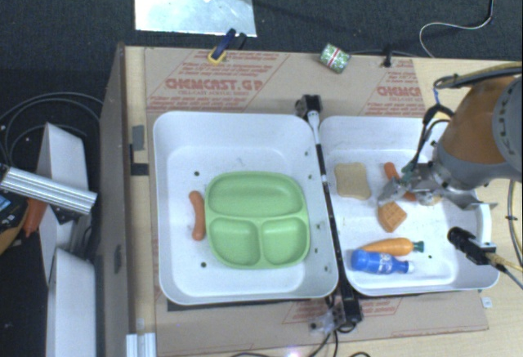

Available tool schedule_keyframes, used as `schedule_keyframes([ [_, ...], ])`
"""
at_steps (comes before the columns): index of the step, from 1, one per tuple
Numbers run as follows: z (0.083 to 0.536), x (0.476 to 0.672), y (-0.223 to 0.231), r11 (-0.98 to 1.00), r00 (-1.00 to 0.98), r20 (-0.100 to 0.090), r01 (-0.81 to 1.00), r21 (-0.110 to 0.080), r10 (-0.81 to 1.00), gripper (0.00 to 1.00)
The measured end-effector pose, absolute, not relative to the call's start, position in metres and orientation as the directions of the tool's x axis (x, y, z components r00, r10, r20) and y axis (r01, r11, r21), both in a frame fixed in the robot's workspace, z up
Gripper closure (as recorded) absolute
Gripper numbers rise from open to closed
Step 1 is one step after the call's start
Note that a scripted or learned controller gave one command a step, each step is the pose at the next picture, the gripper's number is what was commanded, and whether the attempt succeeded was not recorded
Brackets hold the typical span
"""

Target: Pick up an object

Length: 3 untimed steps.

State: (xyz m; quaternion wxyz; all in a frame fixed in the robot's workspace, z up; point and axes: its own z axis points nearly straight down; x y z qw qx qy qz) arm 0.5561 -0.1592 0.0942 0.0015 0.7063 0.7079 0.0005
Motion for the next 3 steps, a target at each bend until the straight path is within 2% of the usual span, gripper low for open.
schedule_keyframes([
  [1, 0.084, 0.512, -0.102, 0.003, -0.003, 0.001, 1.000, 0.000, 1.000, 0.00],
  [2, 0.143, 0.583, -0.163, 0.003, -0.003, -0.002, 1.000, 0.005, 1.000, 0.00],
  [3, 0.092, 0.572, -0.141, 0.002, -0.002, -0.007, 1.000, 0.015, 1.000, 0.00],
])
